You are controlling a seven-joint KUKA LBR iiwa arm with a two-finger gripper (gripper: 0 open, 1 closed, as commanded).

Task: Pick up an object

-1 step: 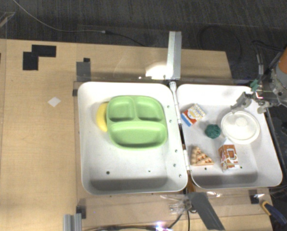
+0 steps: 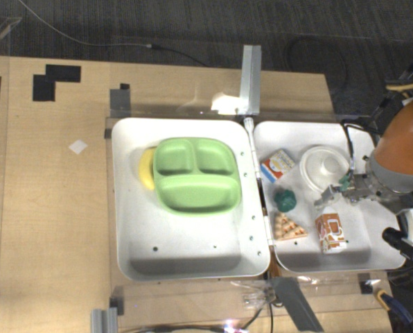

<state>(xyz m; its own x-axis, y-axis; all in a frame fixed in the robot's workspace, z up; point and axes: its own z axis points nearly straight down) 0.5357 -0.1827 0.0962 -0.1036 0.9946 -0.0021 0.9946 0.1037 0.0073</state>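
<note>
My gripper (image 2: 333, 190) hangs over the right bin (image 2: 373, 252), just below a white bowl (image 2: 323, 167) and above a brown carton (image 2: 331, 232). The grey arm with its orange band (image 2: 405, 144) comes in from the right. Left of the gripper lie a teal ball (image 2: 285, 200), a toy pizza slice (image 2: 288, 227) and a small white and red box (image 2: 278, 164). I see no object held in the gripper.
The left bin (image 2: 186, 255) holds a green divided plate (image 2: 195, 174) with a yellow object (image 2: 145, 169) poking out at its left edge. A metal post (image 2: 251, 82) stands behind the wall between the bins. Cables run at the right edge.
</note>
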